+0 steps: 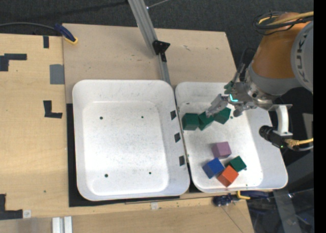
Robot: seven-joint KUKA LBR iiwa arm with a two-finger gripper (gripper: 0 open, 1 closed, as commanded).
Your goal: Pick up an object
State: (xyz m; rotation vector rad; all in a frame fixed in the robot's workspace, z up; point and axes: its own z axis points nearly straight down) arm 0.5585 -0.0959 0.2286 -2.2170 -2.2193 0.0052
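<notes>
Camera view puts our gripper [220, 108] low in the right bin [265, 176], toward its far edge, with the arm [277, 59] reaching in from the right. Its tip sits against a cluster of green blocks [199, 120]; whether the fingers are apart, together or clamped on a block we cannot tell, since the wrist hides them.

We judge this to be the grasp step: the tool is down at the green pieces, nothing is clearly lifted. Next we would need a firm close on one block and a straight rise, checking that it comes up.

The green cluster lies near the bin's left wall, by the rim shared with the left bin [81, 125], so sideways room there is tight. Toward the near right corner sit a purple block [221, 149], a blue block [213, 168], a red block [228, 176] and a small green block [238, 164], close together. Open floor lies between the two groups.
</notes>
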